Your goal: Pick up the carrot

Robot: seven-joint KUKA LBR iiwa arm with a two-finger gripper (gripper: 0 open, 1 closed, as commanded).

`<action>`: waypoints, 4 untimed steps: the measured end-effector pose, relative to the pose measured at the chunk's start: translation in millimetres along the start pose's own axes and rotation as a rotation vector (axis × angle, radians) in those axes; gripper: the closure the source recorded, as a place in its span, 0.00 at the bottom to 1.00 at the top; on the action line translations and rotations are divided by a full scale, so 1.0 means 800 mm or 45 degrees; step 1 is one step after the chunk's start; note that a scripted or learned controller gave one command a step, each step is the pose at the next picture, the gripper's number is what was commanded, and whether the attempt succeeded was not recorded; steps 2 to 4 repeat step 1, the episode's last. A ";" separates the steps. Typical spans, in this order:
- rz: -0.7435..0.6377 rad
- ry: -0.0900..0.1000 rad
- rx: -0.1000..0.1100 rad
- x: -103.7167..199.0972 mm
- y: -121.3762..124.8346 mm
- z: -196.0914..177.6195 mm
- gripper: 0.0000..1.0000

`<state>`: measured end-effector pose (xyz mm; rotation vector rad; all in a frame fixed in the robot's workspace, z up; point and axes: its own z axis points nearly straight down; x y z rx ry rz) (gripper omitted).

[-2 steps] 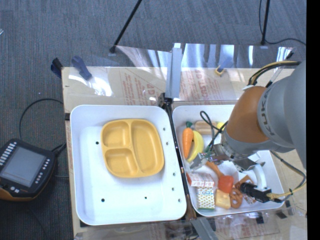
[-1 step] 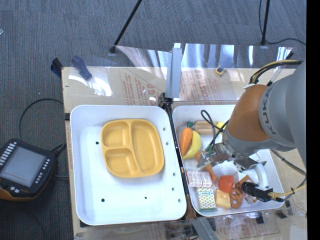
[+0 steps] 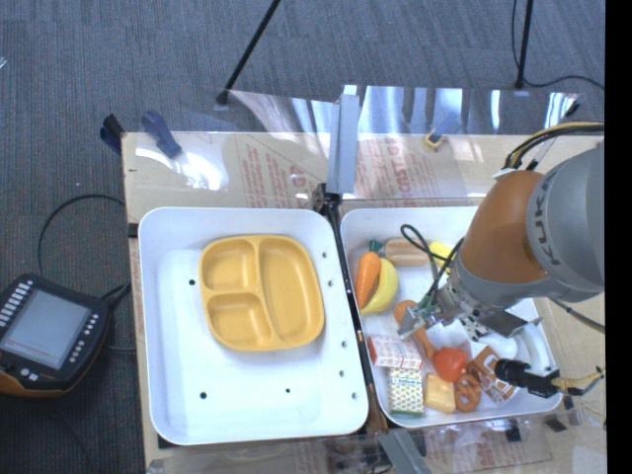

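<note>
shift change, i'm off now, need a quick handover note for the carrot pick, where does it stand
Pincer: low in the right bin, over the toy food near the bin's middle; whether it is open or shut cannot be told from the camera view.
Carrot: lying at the left side of the right bin, against the banana, green top pointing away from the camera. It lies apart from the pincer, left of it.
Left bin: holds the yellow divided plate.
Done: nothing yet; the carrot is not lifted.
Left: bring the pincer over the carrot, grip it, lift it.
</note>
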<state>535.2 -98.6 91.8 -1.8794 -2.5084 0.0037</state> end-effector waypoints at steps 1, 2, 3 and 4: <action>0.144 -0.004 -0.011 0.058 0.101 -0.120 1.00; 0.144 -0.004 -0.011 0.058 0.101 -0.120 1.00; 0.144 -0.004 -0.011 0.058 0.101 -0.120 1.00; 0.144 -0.004 -0.011 0.058 0.101 -0.120 1.00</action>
